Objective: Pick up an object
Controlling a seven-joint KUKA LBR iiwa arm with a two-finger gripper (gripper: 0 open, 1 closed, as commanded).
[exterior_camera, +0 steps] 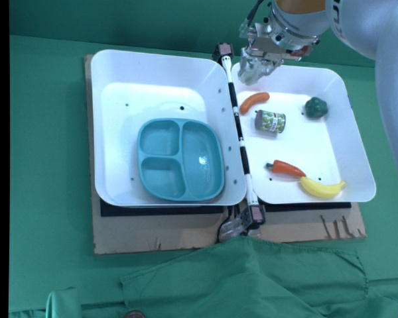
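The right bin [348,148] holds an orange sausage [254,101], a small can with a green label [270,121], a dark green broccoli piece [316,107], a red-orange carrot [286,168] and a yellow banana [322,187]. My gripper [252,71] hangs over the bin's far left corner, just above and behind the sausage. I see nothing between its translucent fingers, which appear close together.
The left bin [119,78] holds a teal three-compartment plate [180,159]. A white divider rail [239,134] with black clamps runs between the bins. Brown cardboard [152,234] lies under both, and green cloth [252,277] is bunched at the front.
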